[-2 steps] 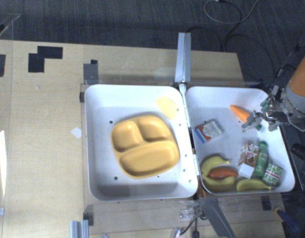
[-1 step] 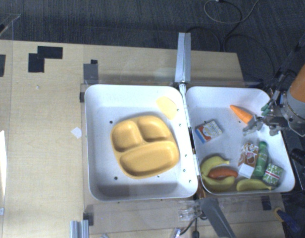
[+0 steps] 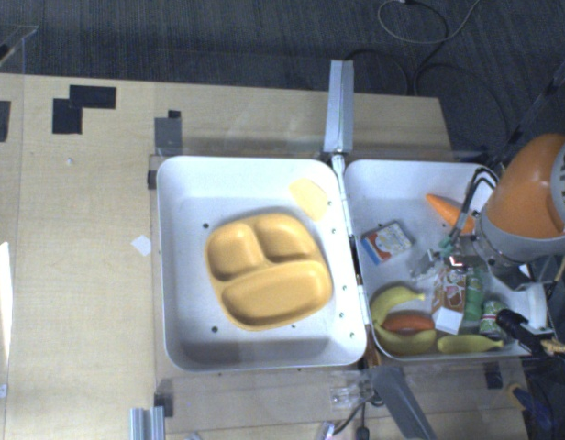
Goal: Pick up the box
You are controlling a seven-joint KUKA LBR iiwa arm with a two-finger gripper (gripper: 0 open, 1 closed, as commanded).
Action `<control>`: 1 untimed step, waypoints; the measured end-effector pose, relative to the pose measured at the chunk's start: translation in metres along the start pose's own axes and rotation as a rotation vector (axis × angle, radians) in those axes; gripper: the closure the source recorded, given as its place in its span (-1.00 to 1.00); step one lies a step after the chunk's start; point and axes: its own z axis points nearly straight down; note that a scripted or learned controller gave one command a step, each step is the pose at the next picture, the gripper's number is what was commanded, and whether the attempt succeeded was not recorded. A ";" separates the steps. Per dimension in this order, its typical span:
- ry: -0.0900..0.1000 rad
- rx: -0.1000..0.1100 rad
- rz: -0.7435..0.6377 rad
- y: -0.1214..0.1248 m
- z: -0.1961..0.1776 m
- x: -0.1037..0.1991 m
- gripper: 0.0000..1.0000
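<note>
The box [image 3: 386, 241] is small and white with red and blue print. It lies flat in the right bin [image 3: 402, 183], near the bin's left wall. My gripper [image 3: 445, 257] hangs over the middle of that bin, a short way right of the box and apart from it. Nothing shows between the box and the gripper but bare bin floor. The grey wrist and the orange band [image 3: 530, 200] hide the bin's right side.
An orange carrot [image 3: 443, 208] lies behind the gripper. Bananas [image 3: 399, 302], a red item [image 3: 408, 322], a brown packet [image 3: 453, 294] and a green can [image 3: 489, 316] crowd the bin's front. The left bin [image 3: 186, 246] holds a yellow divided tray [image 3: 267, 269].
</note>
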 end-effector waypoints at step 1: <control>0.001 -0.007 0.000 0.076 0.015 0.040 -1.00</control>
